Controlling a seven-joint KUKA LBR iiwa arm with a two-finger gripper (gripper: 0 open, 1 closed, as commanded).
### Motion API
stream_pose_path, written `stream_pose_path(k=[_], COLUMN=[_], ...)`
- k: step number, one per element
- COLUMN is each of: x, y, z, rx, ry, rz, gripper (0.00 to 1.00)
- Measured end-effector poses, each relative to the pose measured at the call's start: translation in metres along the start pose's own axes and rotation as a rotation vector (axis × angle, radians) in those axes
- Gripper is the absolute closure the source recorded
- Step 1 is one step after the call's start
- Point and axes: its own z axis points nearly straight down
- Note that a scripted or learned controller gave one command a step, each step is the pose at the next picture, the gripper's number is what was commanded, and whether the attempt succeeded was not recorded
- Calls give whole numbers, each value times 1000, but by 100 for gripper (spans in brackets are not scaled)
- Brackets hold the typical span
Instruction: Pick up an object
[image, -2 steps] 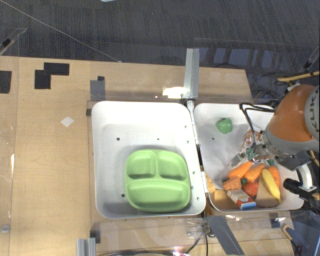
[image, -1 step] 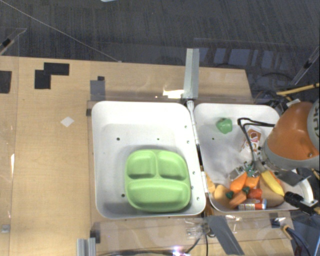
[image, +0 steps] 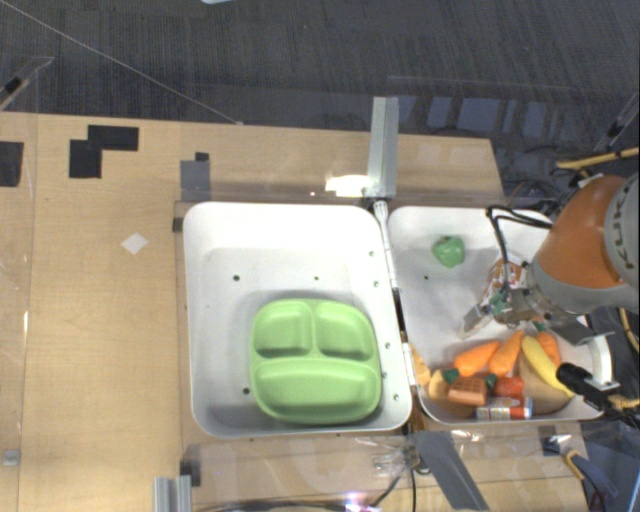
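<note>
while no writing is legible, the gripper (image: 497, 312) hangs above the carrots (image: 492, 354), grip state unclear.

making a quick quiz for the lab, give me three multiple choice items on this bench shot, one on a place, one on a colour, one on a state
1. Where does the divided plate lie?
A. in the left bin
B. in the right bin
C. on the bare bench

2. What colour is the small object lying alone near the far side of the right bin?
A. red
B. green
C. blue

3. How does the divided plate lie?
A. standing on its edge
B. flat, compartments facing up
C. leaning on the bin wall

Answers: 1 A, it sits on the floor of the left bin. 2 B, it is plainly green against the white. 3 B, all three compartments face the camera.
</note>
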Motion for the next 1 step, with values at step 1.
stream_pose_path(k=[1], x=[-51], y=[90], z=[4], rx=[8], ry=[0], rz=[-159], gripper=[0])
